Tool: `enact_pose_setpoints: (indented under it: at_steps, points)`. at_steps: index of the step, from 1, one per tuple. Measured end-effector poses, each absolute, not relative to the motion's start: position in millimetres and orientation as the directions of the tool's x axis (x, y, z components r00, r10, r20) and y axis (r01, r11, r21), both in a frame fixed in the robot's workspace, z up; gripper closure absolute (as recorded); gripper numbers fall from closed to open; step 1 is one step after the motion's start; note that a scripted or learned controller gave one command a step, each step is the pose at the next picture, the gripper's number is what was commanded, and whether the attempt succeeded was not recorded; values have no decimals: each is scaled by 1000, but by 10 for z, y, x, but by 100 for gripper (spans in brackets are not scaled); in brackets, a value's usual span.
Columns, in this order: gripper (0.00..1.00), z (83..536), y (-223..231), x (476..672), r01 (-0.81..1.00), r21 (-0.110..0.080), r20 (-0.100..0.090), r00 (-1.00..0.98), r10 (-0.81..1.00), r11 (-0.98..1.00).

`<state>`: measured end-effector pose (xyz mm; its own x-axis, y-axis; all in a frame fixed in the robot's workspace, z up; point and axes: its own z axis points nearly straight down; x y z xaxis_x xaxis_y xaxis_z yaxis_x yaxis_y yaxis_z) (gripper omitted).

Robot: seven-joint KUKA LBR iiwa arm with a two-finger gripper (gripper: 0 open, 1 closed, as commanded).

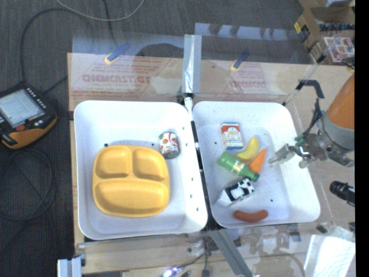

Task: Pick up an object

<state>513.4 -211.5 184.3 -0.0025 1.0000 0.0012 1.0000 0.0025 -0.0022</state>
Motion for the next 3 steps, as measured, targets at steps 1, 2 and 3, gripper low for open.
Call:
enact_pose_setpoints:
  at_steps: [1, 2, 3]
  points:
    - [0, 904, -1510, 5708, 995, 13, -6, -101, 995, 101]
    - [100, 1001, -1512, 5714, 995, 15, -7, -101, 995, 101]
    - [100, 2013, -1509, 5471, 986, 0, -1, -165, 986, 165]
